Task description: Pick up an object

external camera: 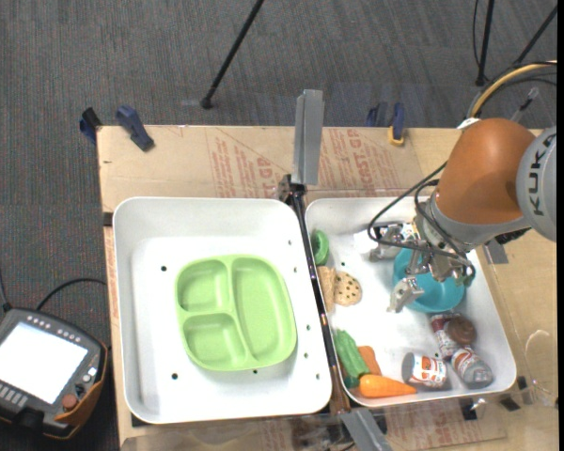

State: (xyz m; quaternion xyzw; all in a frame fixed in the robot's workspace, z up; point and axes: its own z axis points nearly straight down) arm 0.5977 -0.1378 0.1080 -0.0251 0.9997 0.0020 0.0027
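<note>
Hovering low over the right-hand shallow white bin [504, 341], the two-finger gripper [415, 280] sits at a teal plastic bowl [436, 291] near that bin's middle. Whether the jaws are open or closed on anything can't be told from this angle, and nothing plainly shows between them, so no claiming a grab.

That bowl looks like the likely target. To do this step well, the arm probably wants one finger inside the rim and one outside, pinching the wall, then lifting straight up so it doesn't snag the neighbours.

Count in that bin: one teal bowl, one speckled tan cookie-like piece [346, 289] by the left wall, one small green round thing [319, 246] near the back-left corner, one orange toy carrot [387, 385] along the front edge, one dark green vegetable piece [348, 356] just beside it, and roughly three small cans or jars [425, 370] clustered toward the front-right corner, hard to separate.

The left-hand white bin [141, 365] holds one light green three-compartment plastic plate [235, 311] in its middle.
</note>
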